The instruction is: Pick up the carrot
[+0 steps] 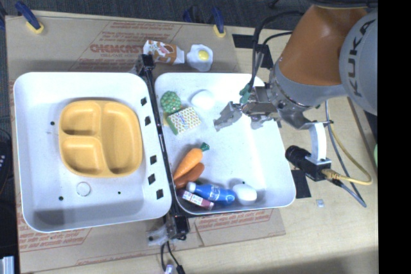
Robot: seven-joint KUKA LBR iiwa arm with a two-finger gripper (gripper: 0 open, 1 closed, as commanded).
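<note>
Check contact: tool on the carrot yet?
Apart. The camera view shows the tool over the right bin's upper middle, with bare white bin floor plainly between it and the carrot, which lies lower left near the divider.

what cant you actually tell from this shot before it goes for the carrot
- Gripper, camera view: blurred and small, jaws' state unreadable.
- Orange plastic carrot: its lower end merges with a red-brown item beside it.
- Small blue bottle: label too small to read.
- Grey arm with orange band: cut off by the right edge.
</note>
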